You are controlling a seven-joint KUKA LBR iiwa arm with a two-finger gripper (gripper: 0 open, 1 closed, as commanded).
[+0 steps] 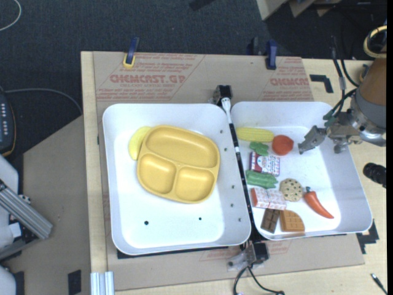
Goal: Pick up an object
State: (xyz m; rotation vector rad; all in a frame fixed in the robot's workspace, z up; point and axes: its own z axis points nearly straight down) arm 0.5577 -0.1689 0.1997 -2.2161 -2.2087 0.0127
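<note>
Tool (324, 139) hovering over the right bin (359, 189), fingers spread and gripping nothing, with tomato (282, 144) just left of it and chili (319, 204) below.

We look down from one fixed camera above the bench (98, 165), tilted so its far edge runs along the upper part of the frame and dark floor (92, 11) lies beyond. We stand far enough back to take in both bins whole, the left bin (116, 165) and right bin (350, 177) side by side. The arm (374, 97) enters from our right.
</note>
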